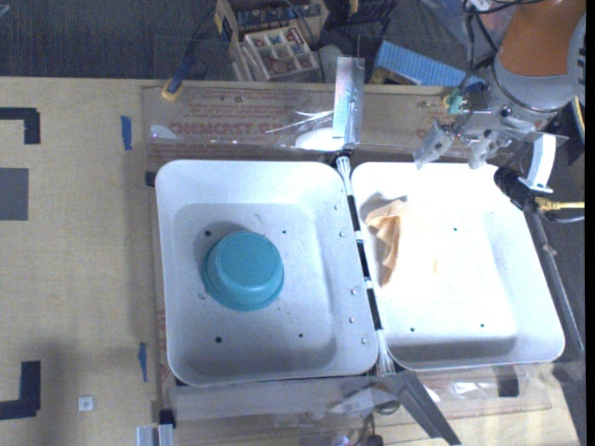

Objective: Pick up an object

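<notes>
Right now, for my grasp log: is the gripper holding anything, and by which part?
Nothing is held. The open gripper hangs above the right bin's far rim.

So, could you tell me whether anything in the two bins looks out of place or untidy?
Slightly. The tan cloth in the right bin lies crumpled against the wall next to the left bin, not spread flat. The teal bowl sits upside down. The hand hangs above the right bin's far rim.

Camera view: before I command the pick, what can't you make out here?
- Gripper: camera view, small and blurred above right bin's far rim; finger state unreadable.
- Tan cloth: glare washes out its right edge.
- Teal bowl: upside down, so its inside is hidden.
- Arm: cut off by top edge.
</notes>
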